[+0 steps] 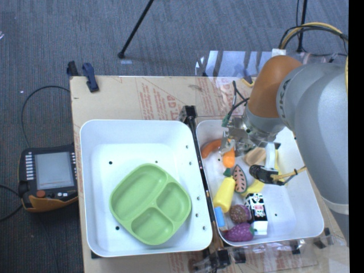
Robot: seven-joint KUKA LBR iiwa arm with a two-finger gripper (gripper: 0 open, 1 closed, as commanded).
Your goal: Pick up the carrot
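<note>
The carrot [210, 148] is an orange tapered piece lying at the upper left of the right bin [301, 209], close to the wall between the bins. My gripper [234, 145] reaches down into that bin just right of the carrot, under the orange wrist band. A small round orange piece [228, 159] sits directly below the gripper tip. The gripper body hides whether it touches either orange piece.
The right bin also holds a watermelon slice [240, 178], a yellow bottle [224, 193], a milk carton [257, 207], purple grapes [240, 232] and several other toys. A green divided plate [151, 203] lies in the left bin [96, 152].
</note>
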